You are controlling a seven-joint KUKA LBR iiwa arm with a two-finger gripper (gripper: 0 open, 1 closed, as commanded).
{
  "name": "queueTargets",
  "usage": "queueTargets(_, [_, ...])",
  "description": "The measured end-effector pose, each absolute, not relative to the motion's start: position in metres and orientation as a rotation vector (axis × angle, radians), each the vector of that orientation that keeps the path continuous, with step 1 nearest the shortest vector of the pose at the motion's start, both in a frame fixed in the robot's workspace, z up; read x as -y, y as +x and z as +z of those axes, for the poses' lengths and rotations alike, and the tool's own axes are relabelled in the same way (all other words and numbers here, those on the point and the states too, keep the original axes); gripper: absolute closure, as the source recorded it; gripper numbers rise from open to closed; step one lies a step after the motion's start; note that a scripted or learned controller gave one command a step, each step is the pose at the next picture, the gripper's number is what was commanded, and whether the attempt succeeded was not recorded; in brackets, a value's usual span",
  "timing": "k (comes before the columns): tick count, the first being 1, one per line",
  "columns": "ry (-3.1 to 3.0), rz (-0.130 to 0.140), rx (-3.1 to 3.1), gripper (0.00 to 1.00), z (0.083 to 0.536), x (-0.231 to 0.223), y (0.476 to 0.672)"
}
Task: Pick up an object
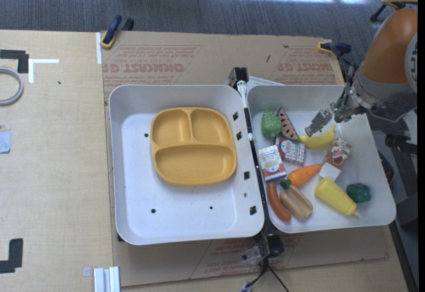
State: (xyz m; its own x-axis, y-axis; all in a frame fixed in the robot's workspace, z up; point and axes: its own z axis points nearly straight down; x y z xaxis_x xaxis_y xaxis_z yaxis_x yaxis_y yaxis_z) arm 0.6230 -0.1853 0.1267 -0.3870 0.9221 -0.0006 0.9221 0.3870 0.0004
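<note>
While nothing has yet left the right-hand bin (382, 214), the pick looks to be at its approach stage, with the grasp and the lift both left to do.

Nearest the lower edge of the frame, in that bin, lie a hot dog (296, 202), a red sausage (277, 202) touching it, a yellow squeeze bottle (335, 196) and a dark green pepper (358, 192) just beside the bottle. Behind them sit a carrot (304, 174), two small printed packets (281, 154) and a brownish sachet (338, 154). Further up come a banana (319, 139), a watermelon slice (286, 124) and a green leafy vegetable (270, 123).

At the upper right of the frame the grey arm with its orange band (392, 52) reaches down, its gripper (322, 122) hanging just over the banana, which appears the likeliest target. Whether the fingers are apart or together cannot be told at this angle, and nothing is seen held between them.

To the left, the second bin (126, 171) holds a yellow divided plate (194, 146). Both bins rest on cardboard (153, 58) laid over the surface.
</note>
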Motion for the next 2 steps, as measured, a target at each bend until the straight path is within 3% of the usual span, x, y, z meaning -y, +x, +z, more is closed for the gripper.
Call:
queueTargets(1, [1.646, 0.001, -2.675, 0.00, 0.096, 0.180, 0.556])
queueTargets(2, [1.647, 0.002, -2.669, 1.00, 0.106, 0.180, 0.558])
